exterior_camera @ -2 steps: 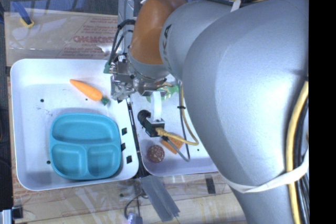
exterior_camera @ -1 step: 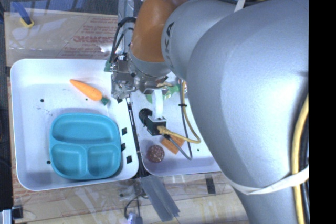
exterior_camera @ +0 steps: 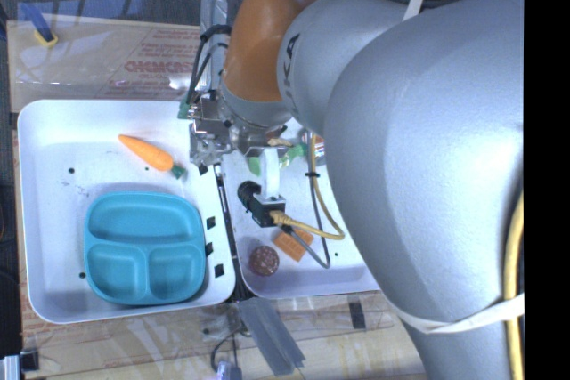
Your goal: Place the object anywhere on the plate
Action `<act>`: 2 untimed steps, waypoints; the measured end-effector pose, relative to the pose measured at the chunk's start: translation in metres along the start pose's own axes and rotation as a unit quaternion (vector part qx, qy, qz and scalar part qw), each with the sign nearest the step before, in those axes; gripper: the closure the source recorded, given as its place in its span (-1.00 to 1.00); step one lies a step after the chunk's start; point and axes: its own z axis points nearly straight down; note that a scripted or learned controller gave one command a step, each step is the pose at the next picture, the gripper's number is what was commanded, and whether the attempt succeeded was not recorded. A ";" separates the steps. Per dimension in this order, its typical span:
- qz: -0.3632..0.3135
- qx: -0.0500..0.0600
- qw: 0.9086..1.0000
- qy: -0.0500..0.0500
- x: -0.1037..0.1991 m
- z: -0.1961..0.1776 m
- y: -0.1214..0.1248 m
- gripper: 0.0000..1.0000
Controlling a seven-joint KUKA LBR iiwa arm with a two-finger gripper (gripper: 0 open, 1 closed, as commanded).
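1. The arm (exterior_camera: 427,147) comes in from the right and covers most of the right bin (exterior_camera: 307,285); only that bin's near-left corner shows.
2. In that corner lie a brown round thing (exterior_camera: 264,260) and, just beside it on the far right, an orange block (exterior_camera: 290,243). Green bits (exterior_camera: 256,161) show farther back, under the wrist; what they are is not clear.
3. The orange band (exterior_camera: 258,40) sits above the wrist, past the bins' far edge.
4. The gripper (exterior_camera: 207,147) hangs over the rim where the two bins meet, toward their far end. It is seen from above against wrist hardware, so I cannot tell whether it is apart, together or clamped on anything.
5. The left bin (exterior_camera: 36,191) holds a plate (exterior_camera: 142,227) and a carrot (exterior_camera: 145,152), with nothing between them.
6. The plate is light blue, with rounded corners and three compartments: one long at the far side, two smaller at the near side. It lies flat in the near half of the bin.
7. The carrot is orange and tapered, with a small green stub at its thick end. It lies on the bin floor just beyond the plate's far edge, not on the plate. Its tip points left and its stub right, near the gripper.
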 end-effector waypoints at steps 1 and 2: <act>-0.226 -0.003 0.974 0.000 -0.006 0.019 -0.008 1.00; -0.569 -0.003 0.822 -0.001 0.034 0.085 -0.003 1.00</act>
